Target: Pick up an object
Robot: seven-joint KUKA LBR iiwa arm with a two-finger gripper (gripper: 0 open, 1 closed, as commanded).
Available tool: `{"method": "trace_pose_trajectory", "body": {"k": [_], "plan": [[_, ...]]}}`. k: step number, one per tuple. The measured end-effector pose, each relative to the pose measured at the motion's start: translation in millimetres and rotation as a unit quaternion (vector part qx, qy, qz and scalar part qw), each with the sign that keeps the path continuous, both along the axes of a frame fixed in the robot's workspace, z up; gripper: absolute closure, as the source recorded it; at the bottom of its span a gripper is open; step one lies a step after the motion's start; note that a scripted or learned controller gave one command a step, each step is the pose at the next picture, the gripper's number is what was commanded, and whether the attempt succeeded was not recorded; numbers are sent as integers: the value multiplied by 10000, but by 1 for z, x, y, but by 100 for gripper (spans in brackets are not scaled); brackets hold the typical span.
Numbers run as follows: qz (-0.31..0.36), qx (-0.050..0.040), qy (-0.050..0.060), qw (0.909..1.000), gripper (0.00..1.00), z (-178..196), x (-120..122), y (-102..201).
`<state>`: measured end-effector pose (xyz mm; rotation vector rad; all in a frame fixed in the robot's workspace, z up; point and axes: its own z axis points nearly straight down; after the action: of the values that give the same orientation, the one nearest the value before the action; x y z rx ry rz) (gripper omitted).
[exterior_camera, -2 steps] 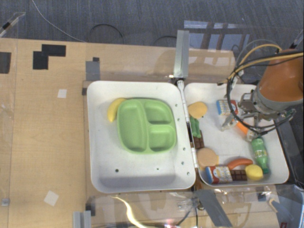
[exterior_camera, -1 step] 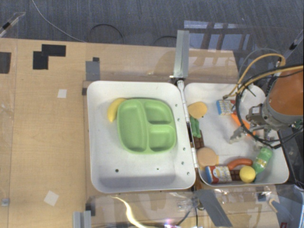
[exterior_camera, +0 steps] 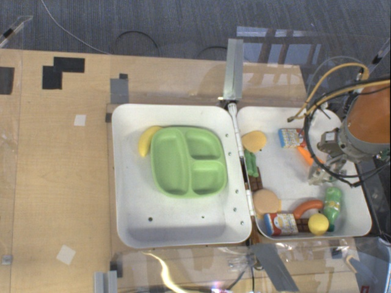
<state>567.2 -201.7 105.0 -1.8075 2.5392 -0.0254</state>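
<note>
Objects for picking lie mostly in the right bin [exterior_camera: 360, 224], gathered along its near and left sides, which leaves the bin's bare middle as the arm's way in. The gripper [exterior_camera: 319, 174] hangs low over that middle, near the right side, with the orange carrot-like piece [exterior_camera: 305, 153] just beside it and the green bottle [exterior_camera: 332, 202] near below; nothing shows between its parts, and how far it is open cannot be told from this angle (cables and the wrist crowd the view). My guess is that it is lining up on one of those two, though which one is unclear.

In the right bin: a tan round piece [exterior_camera: 254, 141] at the upper left, a blue-and-white packet [exterior_camera: 289, 137] beside it, a dark bar [exterior_camera: 252, 174] along the divider, a pinkish round piece [exterior_camera: 267, 201], a red sausage shape [exterior_camera: 307, 207], a labelled can [exterior_camera: 282, 223] lying on its side and a yellow lemon [exterior_camera: 318, 224] touching it.

The left bin [exterior_camera: 177, 234] holds a green divided plate [exterior_camera: 187, 161], with a banana [exterior_camera: 146, 140] tucked against its upper left edge.
</note>
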Motion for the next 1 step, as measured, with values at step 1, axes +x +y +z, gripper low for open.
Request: {"method": "trace_pose_trajectory", "body": {"k": [1], "plan": [[-773,-15,32,9970,100,145,20,-4]]}}
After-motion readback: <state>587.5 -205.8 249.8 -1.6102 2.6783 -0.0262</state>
